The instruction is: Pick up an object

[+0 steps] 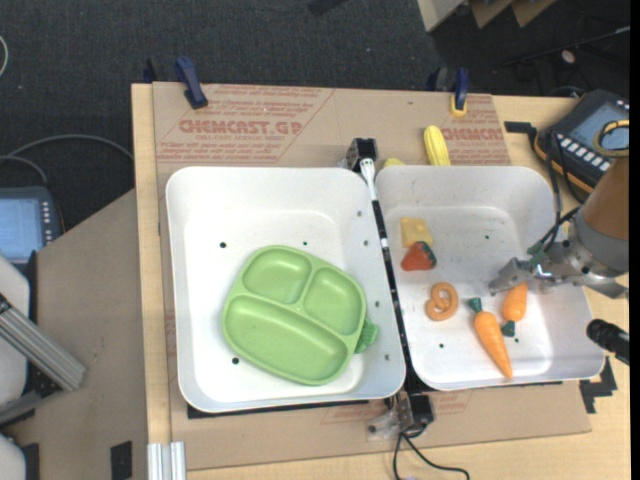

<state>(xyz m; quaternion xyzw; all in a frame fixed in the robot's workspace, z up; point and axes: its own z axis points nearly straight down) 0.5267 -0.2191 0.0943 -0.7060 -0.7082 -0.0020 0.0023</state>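
Orange tapered carrot lies beside the metal jaws, whose grip I cannot tell.

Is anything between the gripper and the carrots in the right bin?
Nothing visible. The gripper is already right beside the smaller carrot; the longer carrot lies just below, and the pretzel sits off to the left.

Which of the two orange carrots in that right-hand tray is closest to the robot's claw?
The smaller carrot, right beside the gripper. The longer carrot lies lower down, nearer the tray's front edge.
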